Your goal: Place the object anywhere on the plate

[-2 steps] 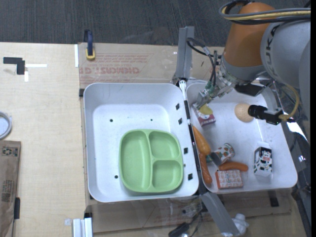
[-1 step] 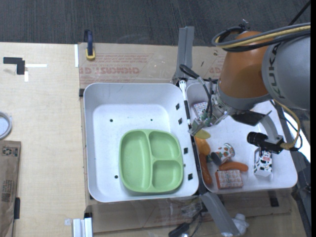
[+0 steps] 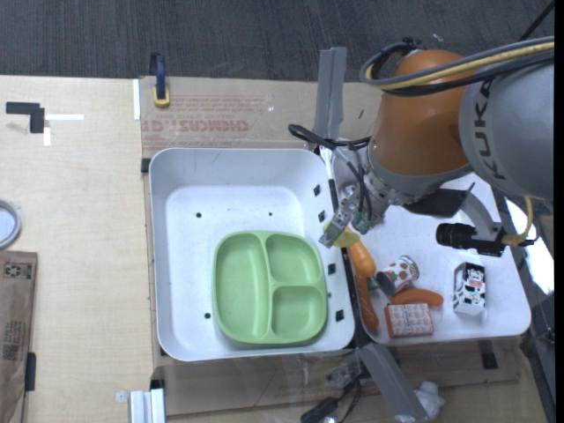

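Two shallow white bins sat side by side on a pale wooden bench (image 3: 70, 236), and dark carpet ran behind it. A brown cardboard sheet (image 3: 229, 117) with red print lay behind the left bin (image 3: 176, 236), with a small blue and yellow clamp (image 3: 159, 79) at its corner. The green plate (image 3: 269, 286), with three compartments, lay flat in the left bin toward the front right.

In the right bin (image 3: 502, 324) were several toy foods: an orange carrot (image 3: 361, 258) near the wall between the bins, a small can (image 3: 401, 273) just beside it, a sausage (image 3: 416, 297) in front of the can, a pink box (image 3: 409, 321) touching the sausage, and a white milk carton (image 3: 471, 289) further right. Another orange piece (image 3: 363, 305) lay along the dividing wall.

The arm (image 3: 423, 122) reached in from the right, with its orange band above the wrist. The gripper (image 3: 344, 223) pointed down and leftward, over the wall between the bins, just above the top end of the carrot. I could not tell how far the pincer was open or if it held anything. The carrot lay in the right bin, apart from the plate.
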Tool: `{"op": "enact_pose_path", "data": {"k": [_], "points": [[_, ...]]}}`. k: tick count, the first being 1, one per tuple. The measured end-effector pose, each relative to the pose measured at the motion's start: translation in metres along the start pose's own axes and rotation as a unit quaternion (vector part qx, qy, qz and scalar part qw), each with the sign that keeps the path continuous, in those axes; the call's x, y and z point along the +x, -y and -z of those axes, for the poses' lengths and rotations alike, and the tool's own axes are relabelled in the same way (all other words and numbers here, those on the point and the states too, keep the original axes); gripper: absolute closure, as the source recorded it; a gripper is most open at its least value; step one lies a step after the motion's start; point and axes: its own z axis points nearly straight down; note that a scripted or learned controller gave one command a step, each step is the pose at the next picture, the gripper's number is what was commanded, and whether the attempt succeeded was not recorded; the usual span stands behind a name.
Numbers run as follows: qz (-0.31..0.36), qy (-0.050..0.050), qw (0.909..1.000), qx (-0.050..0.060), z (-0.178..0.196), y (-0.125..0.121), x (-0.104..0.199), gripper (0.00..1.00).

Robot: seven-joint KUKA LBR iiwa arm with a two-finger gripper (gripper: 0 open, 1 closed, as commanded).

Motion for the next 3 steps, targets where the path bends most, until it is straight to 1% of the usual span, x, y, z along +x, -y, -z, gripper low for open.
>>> {"op": "enact_pose_path", "data": {"k": [1, 2, 3], "points": [[0.08, -0.002, 0.9968, 0.002, -0.027, -0.026, 0.041, 1.0], [0.144, -0.002, 0.9896, 0.002, -0.014, -0.004, 0.056, 1.0], [0.144, -0.002, 0.9896, 0.002, -0.014, -0.004, 0.055, 0.0]]}}
